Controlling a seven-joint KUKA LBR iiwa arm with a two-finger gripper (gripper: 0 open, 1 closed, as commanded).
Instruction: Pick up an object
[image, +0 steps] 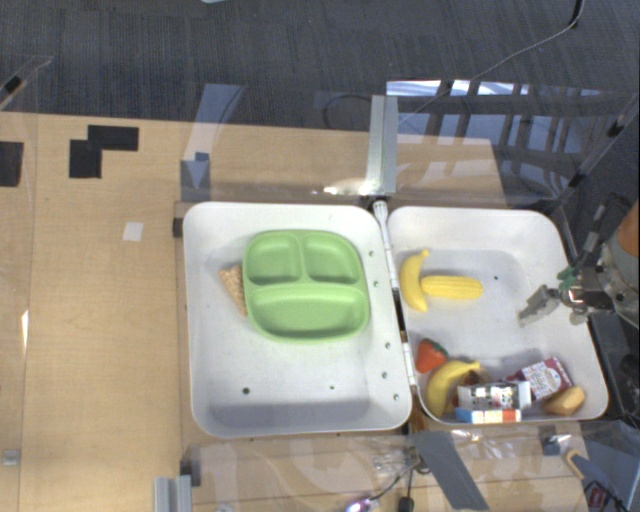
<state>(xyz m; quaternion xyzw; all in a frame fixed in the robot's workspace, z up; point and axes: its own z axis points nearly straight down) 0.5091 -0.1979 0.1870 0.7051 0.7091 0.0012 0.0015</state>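
My gripper (550, 310) hangs over the right side of the right bin (520, 232), open, with nothing between its fingers. To its left, on the bin floor, lie a yellow corn cob (452, 289) and a small banana (411, 280), apart from the gripper. Along the bin's front edge sit a red piece (432, 354), a second banana (449, 379), a small printed box (490, 400), a dark red packet (543, 380) and a tan bread-like piece (566, 401). These lie below and to the left of the gripper.
The left bin (215, 330) holds a green divided plate (304, 284) with a brown cracker (233, 288) tucked under its left edge. A metal divider (392, 300) separates the two bins. The arm (615, 270) comes in from the right.
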